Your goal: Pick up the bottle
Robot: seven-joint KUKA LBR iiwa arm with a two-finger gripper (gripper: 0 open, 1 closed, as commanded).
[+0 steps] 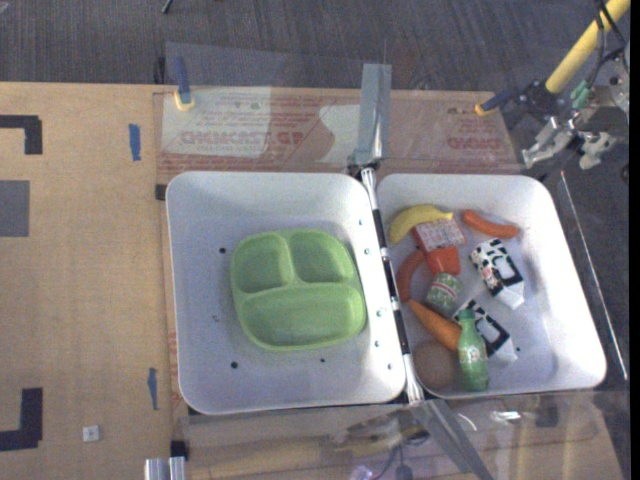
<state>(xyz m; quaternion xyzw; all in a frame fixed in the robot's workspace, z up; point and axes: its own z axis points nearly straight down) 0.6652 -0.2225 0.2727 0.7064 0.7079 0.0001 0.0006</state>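
Observation:
The bottle is small and green with a pale cap. It lies near the front edge of the right bin, cap pointing away from the front. A carrot touches its left side, a brownish round item sits at its lower left, and a black-and-white carton lies against its right side.
The right bin also holds a banana, a red sausage, a red-and-white box, a small can and a second cow-patterned carton. A green divided plate sits in the left bin. A yellow pole with a clamp stands beyond the back right corner.

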